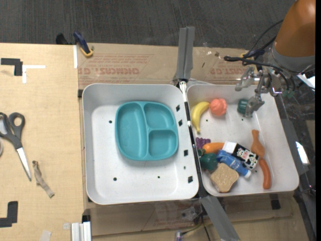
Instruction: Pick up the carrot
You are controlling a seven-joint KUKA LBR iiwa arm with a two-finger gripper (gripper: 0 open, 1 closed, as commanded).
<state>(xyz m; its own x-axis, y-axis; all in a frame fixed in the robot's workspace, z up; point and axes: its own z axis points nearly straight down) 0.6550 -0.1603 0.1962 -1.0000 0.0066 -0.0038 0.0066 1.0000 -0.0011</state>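
Clutter is crowding the near end of the right-hand shallow white plastic bin (287, 134): a tan toy bread slice (223, 178) is lying nearest, with a blue-and-white carton-like toy (235, 160) just beyond it. The short orange plastic carrot (214, 147) is lying flat near the bin's left wall, a dark green lump (208, 161) touching its near side and a purple toy (202, 143) sitting at its left end. I am taking this as the carrot rather than the long orange-red stick (260, 157) resting along the right wall, though that reading is a judgement.

It is probably behaving as a light, stiff, hollow toy with a smooth, slippery skin, so it is likely to roll or squirt out of a loose pinch. Gripping across its thicker middle looks best, since that side is showing more free room than the near one.

Farther back, a yellow plastic banana (198, 113) and a pinkish-orange ball (217, 107) are lying apart from it. At the far right corner the grey arm with its orange band (299, 24) is hanging its jaws well apart from the carrot, just beside a small teal object (244, 106). Whether the jaws are parted or closed, I cannot tell, nor whether they are touching that teal piece.
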